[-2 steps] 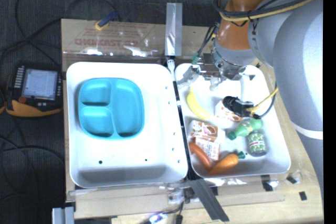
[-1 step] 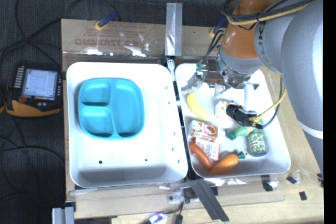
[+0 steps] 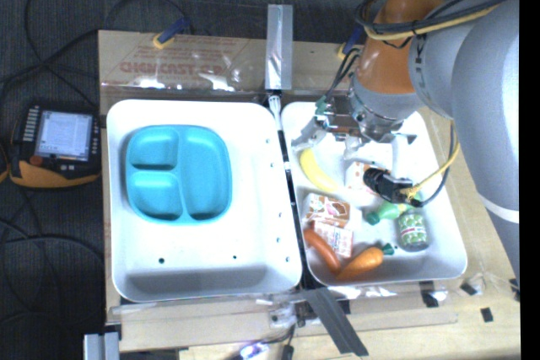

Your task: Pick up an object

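- Nearest, we are seeing a carrot [image 3: 361,260] and a small packet [image 3: 330,224] lying in the right bin [image 3: 447,261].
- Farther back, a banana [image 3: 314,170] is lying partly hidden beneath the claw [image 3: 354,139].
- The wrist is blocking the claw, so we cannot tell its state.
- A blue tray [image 3: 178,173] is sitting in the left bin [image 3: 194,278].

white shallow plastic bins x2 [image 3: 202,265] | blue three-compartment plastic plate x1 [image 3: 179,171] | yellow banana x1 [image 3: 314,170] | orange carrot x1 [image 3: 363,260] | small printed carton x1 [image 3: 331,223] | green speckled round item x1 [image 3: 412,230]
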Motion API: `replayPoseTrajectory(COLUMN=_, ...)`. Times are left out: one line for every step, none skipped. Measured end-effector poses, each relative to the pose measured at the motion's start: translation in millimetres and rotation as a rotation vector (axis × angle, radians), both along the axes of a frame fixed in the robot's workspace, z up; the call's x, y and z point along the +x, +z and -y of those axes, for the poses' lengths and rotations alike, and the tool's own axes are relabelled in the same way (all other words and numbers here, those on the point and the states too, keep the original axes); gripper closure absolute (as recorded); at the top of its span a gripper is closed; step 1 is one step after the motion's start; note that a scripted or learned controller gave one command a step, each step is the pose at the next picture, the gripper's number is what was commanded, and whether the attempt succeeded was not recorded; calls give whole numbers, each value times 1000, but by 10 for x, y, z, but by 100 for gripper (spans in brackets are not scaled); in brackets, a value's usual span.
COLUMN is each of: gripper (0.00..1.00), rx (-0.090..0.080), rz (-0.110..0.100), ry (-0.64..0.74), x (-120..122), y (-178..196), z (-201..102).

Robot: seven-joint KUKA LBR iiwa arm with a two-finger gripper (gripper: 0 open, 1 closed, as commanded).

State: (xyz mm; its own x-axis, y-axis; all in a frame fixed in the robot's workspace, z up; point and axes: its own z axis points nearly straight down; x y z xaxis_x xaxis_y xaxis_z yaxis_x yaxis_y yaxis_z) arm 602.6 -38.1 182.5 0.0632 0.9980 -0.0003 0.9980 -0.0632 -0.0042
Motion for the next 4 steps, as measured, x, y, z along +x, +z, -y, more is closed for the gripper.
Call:
replayPoseTrajectory(gripper=0, rx=-2, rz=2, ry=-21, x=525, y=316, z=-236)
replayPoseTrajectory(gripper=0, rx=-4, rz=0, ry=-87, x=45, y=0, z=254)
replayPoseTrajectory(gripper=0, rx=-2, rz=13, ry=35, x=308, y=-938, z=575)
replayPoseTrajectory(gripper=0, rx=-2, rz=13, ry=35, x=308, y=-938, z=575)
